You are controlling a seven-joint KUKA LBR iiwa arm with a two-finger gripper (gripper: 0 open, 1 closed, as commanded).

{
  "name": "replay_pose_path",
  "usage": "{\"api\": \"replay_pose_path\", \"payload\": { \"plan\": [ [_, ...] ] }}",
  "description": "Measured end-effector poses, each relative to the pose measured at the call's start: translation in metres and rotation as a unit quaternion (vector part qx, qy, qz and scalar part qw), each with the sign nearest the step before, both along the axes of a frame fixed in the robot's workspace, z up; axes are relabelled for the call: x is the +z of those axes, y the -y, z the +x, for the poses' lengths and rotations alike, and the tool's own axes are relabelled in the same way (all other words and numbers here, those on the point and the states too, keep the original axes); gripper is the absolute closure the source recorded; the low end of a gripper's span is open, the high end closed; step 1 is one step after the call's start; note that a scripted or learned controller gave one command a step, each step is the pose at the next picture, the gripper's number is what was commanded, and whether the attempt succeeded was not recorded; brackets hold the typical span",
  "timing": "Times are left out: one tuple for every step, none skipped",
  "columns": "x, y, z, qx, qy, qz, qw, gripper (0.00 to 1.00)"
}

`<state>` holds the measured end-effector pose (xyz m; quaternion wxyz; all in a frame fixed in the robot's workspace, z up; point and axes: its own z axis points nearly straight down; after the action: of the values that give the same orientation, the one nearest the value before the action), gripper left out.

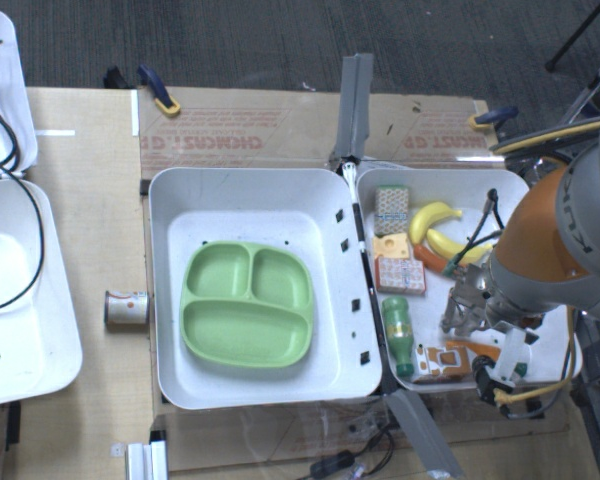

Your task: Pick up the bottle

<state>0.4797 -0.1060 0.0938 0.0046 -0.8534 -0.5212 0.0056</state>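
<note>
So from the overhead camera, the green plastic bottle (396, 333) is lying along the left wall of the right-hand shallow white bin (450, 175), cap end toward the bottom edge. Next to it there's a small orange-and-white carton (443, 361), a pink snack box (400, 273) and yellow bananas (435, 226) further up. The two-finger gripper (463, 313) hangs just right of the bottle, apart from it; honestly can't tell how wide it is. Left bin (170, 268) has a green divided plate (248, 305).

Green bottle (396, 334) in right bin (510, 180), near gripper (464, 313).
</note>
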Motion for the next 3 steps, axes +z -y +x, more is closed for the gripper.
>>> {"api": "replay_pose_path", "payload": {
  "plan": [
    [0.006, 0.0, -0.001, 0.001, -0.003, 0.0004, 1.0, 1.0],
    [-0.006, 0.054, 0.108, -0.011, 0.004, -0.0015, 0.9999, 1.0],
    [-0.006, 0.054, 0.108, -0.011, 0.003, -0.0014, 0.9999, 0.0]
  ]
}}
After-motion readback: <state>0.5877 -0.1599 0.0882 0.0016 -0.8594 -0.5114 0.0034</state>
